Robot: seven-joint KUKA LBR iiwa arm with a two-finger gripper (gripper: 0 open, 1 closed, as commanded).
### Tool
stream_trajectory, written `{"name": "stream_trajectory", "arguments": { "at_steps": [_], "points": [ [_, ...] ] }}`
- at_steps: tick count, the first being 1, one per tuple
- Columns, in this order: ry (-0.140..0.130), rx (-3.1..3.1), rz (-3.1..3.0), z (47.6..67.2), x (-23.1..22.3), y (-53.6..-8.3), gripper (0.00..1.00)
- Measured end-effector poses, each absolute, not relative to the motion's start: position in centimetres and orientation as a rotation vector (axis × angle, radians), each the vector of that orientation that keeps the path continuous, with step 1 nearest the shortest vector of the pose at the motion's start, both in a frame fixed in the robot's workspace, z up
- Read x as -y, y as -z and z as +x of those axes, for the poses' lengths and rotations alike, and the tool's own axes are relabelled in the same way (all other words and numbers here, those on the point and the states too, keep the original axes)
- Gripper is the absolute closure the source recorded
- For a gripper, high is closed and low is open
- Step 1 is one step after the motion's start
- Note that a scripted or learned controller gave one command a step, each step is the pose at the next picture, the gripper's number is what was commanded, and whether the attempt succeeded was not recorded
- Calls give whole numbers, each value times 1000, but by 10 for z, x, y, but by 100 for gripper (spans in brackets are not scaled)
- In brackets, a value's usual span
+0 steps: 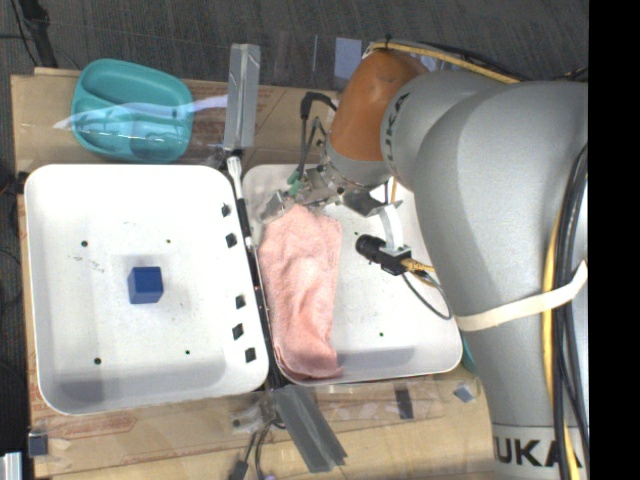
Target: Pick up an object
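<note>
The gripper [300, 190] was seen at the upper end of the pink terry cloth [302, 293] lying along the left side of the right white bin [430, 353]; its claw state could not be told. A bunched fold should be pinched, then raised straight.

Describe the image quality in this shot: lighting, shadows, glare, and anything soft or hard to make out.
Camera view: lighting is even and soft; the left bin shows faint grey shading in its lower corners, no hard glare. The blue cube and pink towel read clearly. The gripper is small, cluttered and partly hidden under the arm, which looms large.
</note>
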State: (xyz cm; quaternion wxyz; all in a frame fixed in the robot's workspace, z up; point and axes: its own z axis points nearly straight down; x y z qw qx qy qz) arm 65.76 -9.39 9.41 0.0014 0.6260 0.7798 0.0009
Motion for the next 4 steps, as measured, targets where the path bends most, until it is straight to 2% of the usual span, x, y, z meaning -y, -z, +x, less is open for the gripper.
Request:
{"name": "stream_trajectory", "arguments": {
  "at_steps": [1,2,3,4],
  "points": [
    [2,-2461,1954,603,145,-93,0],
    [3,-2467,1946,604,144,-102,100],
    [4,-2467,1945,604,144,-102,0],
    [2,-2420,2002,639,163,-92,0]
  ]
}}
